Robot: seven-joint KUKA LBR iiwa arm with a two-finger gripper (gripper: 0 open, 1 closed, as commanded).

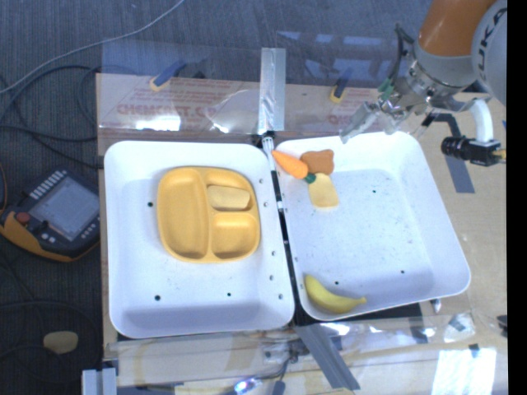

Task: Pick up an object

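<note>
Hovering claw (368, 124) over right bin's (428, 220) far rim, w/ nothing gripped.

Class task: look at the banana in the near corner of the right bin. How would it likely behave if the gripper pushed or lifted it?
The banana is curved and smooth, so a push would probably spin or rock it rather than slide it straight. It lies against the right bin wall, which may block one finger. Its glossy skin suggests a slippery plastic toy, probably light.

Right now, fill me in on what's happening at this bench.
A grey-and-orange robot arm hangs over the far edge of the right bin, its gripper holding nothing I can see. A carrot, a brown piece, a pale block and a banana lie in that bin. The left bin holds a yellow divided tray.
</note>
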